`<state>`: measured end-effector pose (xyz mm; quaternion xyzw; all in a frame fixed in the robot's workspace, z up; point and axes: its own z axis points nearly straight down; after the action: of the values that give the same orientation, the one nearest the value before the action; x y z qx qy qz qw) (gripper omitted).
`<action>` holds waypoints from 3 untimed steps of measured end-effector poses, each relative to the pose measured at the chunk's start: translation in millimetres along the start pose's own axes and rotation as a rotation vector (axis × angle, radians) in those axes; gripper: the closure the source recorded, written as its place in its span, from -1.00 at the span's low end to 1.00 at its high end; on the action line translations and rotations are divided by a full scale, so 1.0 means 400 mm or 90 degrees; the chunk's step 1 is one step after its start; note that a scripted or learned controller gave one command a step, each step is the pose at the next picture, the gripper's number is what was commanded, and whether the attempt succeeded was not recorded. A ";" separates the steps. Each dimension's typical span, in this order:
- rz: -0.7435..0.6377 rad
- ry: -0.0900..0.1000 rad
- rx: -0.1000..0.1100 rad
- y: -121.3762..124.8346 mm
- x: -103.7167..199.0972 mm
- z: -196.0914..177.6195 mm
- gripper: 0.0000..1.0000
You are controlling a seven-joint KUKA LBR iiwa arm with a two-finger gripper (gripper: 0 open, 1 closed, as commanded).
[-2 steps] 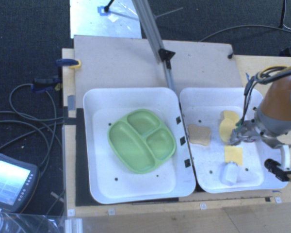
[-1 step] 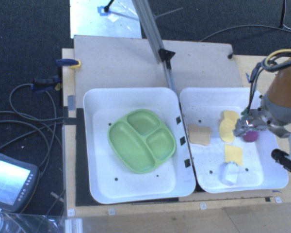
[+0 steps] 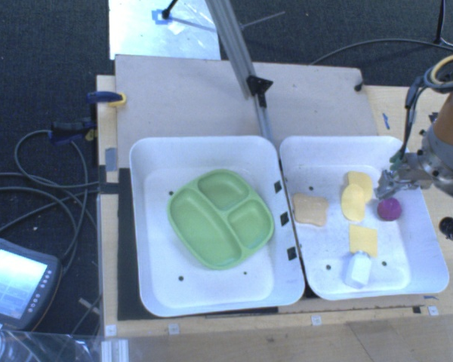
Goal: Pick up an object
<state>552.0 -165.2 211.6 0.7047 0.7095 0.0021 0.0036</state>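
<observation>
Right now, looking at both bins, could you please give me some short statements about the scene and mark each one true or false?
1. The green divided plate lies in the left bin. True.
2. The purple ball sits inside the green plate. False: it lies in the right bin, just below the gripper.
3. The white bottle lies near the front of the right bin. True.
4. The gripper hangs over the left bin. False: it is over the right bin, near the purple ball.
5. The tan toast piece lies in the right bin, near its left wall. True.
</observation>
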 end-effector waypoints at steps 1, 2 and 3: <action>-0.002 0.002 0.004 0.008 0.121 0.010 1.00; -0.003 0.003 0.004 0.016 0.232 -0.003 1.00; -0.004 0.003 0.003 0.046 0.375 -0.039 1.00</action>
<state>569.2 -15.0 227.1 0.7025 0.7116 0.0021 0.0002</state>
